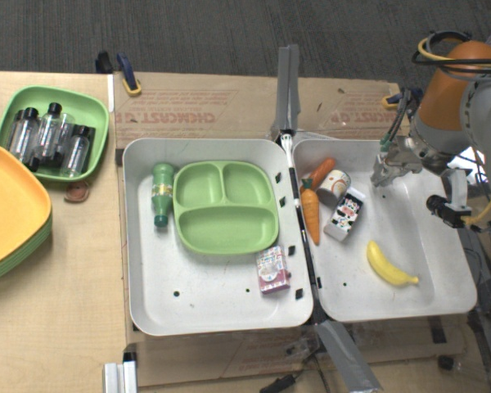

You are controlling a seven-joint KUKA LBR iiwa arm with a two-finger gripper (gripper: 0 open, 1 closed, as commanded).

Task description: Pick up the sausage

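The sausage [323, 171] is a short red-orange piece lying at a slant near the back left of the right bin [442, 293]. It rests against the top of a carrot [311, 212] and a small round can [334, 184]. My gripper [383, 173] hangs over the back middle of the right bin, to the right of the sausage and apart from it. Nothing shows between its tips.
A black-and-white carton [344, 214] lies beside the carrot, and a banana [390, 265] lies at the bin's front. The left bin [147, 301] holds a green divided plate [226, 207], a green bottle [162, 193] and a pink packet [272, 269]. A green tray of bottles [52, 133] and yellow plates [8, 215] sit at the far left.
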